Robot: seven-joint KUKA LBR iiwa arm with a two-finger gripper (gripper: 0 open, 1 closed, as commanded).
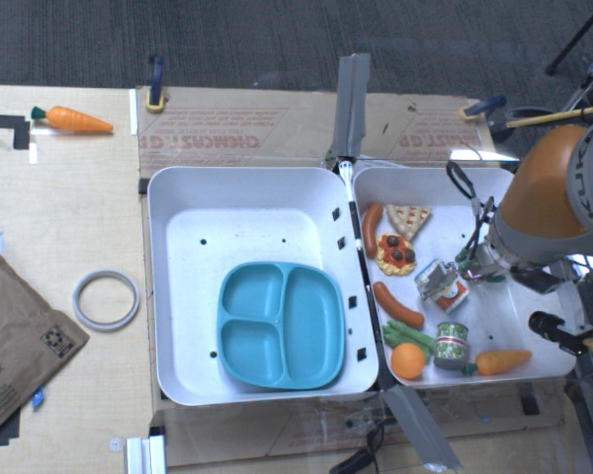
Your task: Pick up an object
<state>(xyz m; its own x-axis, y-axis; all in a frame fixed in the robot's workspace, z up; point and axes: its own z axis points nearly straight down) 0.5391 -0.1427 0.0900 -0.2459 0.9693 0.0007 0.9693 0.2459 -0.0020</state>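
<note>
The right bin point(534, 265) holds several toy foods: a pizza slice point(408, 217), a red sausage point(373, 223), a small round pizza point(395, 254), a second sausage point(398, 304), a green vegetable point(411, 336), an orange point(407, 361), a small can point(452, 343) and a carrot point(501, 361). My gripper point(439, 281) reaches in from the right and hangs low over the bin's middle. It sits right at a small red and white item point(456, 293). Whether it touches that item is hidden.
The left bin point(178, 265) carries a blue divided plate point(282, 324). On the bench to the left lie another carrot point(71, 119), a tape ring point(106, 298) and a cardboard box point(10, 344). The arm's orange band point(549, 186) stands over the right bin's far right side.
</note>
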